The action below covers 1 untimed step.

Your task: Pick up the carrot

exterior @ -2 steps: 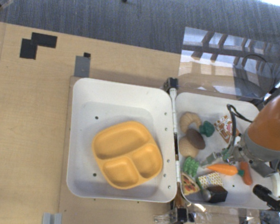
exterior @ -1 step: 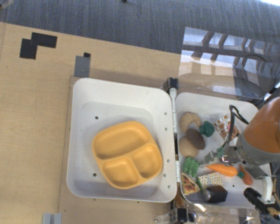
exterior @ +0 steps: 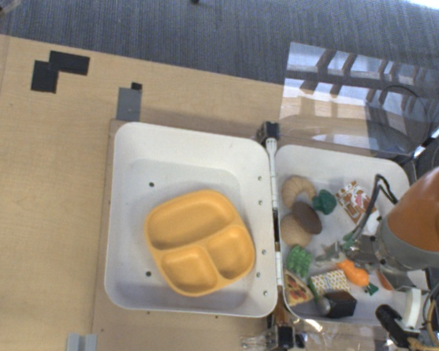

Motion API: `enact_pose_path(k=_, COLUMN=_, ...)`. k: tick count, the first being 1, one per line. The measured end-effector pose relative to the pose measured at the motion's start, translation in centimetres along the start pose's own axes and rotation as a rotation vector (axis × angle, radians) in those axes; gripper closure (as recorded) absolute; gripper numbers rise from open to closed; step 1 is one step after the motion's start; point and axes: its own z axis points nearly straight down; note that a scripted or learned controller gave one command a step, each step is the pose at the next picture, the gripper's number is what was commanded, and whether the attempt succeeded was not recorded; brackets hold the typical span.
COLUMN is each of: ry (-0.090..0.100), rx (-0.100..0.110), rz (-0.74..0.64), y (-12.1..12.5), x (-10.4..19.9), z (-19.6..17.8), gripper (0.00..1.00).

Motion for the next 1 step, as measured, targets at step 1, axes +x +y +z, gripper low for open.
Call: enact_pose_path(k=1, ry=0.0, rx=-0.006, rz=-0.008, y=0.43, x=0.14, z=-0.94, gripper=1.0)
